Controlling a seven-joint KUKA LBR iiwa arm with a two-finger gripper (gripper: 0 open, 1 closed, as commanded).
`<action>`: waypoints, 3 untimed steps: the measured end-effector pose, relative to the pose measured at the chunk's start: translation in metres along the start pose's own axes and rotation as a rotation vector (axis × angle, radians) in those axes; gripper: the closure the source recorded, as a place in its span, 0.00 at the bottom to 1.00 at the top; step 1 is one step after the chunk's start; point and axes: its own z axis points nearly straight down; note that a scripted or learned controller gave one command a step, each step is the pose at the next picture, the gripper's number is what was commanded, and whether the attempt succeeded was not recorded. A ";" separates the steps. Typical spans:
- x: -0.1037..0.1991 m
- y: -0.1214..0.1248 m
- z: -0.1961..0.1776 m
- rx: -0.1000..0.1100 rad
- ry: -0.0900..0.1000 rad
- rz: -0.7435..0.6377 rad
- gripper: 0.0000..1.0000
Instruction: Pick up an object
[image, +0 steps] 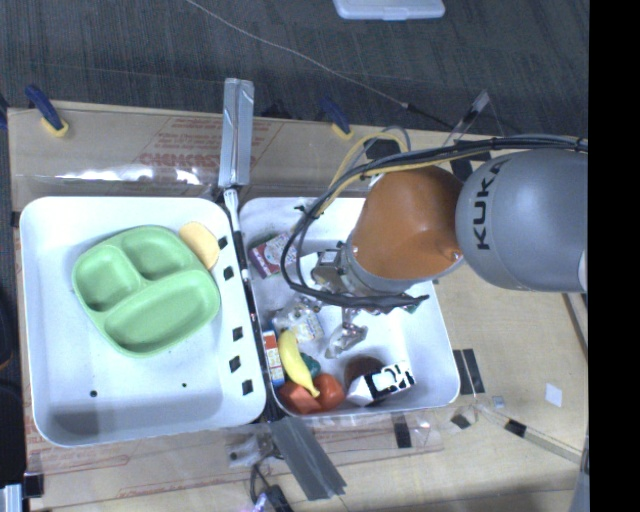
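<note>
While the grey arm (520, 220) reaches in from the right, its orange wrist band (405, 225) sits over the right bin (435, 345) and the gripper (345, 335) hangs low among the clutter. Whether it grips anything, I cannot tell from up here. Just beside it lies a yellow banana (296, 362), resting on a red-orange item (305, 396) at the near edge, with a dark object bearing a white label (385, 380) to the right. Over in the left bin (50, 340), a green divided plate (148, 288) sits with a small yellow piece (200, 243) touching its corner.
</note>
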 end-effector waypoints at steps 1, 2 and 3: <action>0.070 0.027 -0.003 0.016 -0.008 -0.181 0.00; 0.111 -0.001 -0.003 0.004 -0.017 -0.417 0.00; 0.109 -0.003 -0.014 0.010 -0.016 -0.423 1.00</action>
